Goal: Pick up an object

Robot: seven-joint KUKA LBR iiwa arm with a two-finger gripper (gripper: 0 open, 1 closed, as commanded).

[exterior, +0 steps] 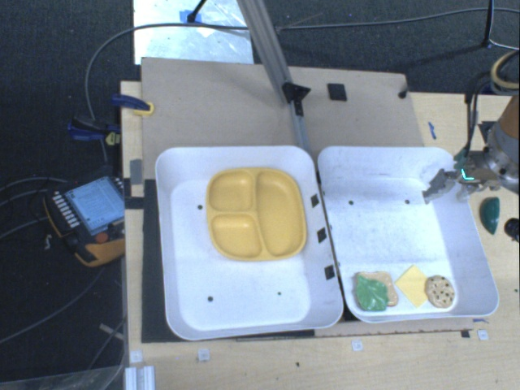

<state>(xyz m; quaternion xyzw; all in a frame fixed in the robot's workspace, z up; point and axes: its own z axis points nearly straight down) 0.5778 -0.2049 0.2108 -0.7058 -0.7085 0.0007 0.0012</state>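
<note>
In the right bin (390, 218), three toy foods lie in a row along the front edge: a slice of toast with a green topping (374, 291), a yellow cheese slice (412, 285) and a round chocolate-chip cookie (439, 291). My gripper (441, 184) hangs over the bin's right rim at mid-depth, well behind the foods and apart from them. I see nothing held in it. The arm's wrist (497, 162) comes in from the right edge.
A yellow divided plate (257, 214) lies in the left bin (187, 299). A small teal object (490, 214) sits on the bench just right of the right bin. A slanted metal pole (268, 43) rises behind the bins. Cables and a handset (91, 210) lie far left.
</note>
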